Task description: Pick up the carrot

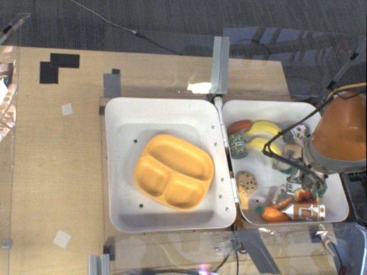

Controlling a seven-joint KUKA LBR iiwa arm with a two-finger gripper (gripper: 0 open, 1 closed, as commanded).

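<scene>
Small orange carrot w/ green tip point(273, 213) is seen lying at front edge of right shallow white bin point(338, 211), beside white-orange bottle point(307, 212). Jaws' state can't be told; gripper point(299, 183) is poised just above.

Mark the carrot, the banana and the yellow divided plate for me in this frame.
carrot point(273, 213): camera view, middle of its orange body, right bin's near edge.
banana point(265, 130): camera view, upper curve, right bin's far side.
yellow divided plate point(172, 156): camera view, largest compartment, left bin.
</scene>
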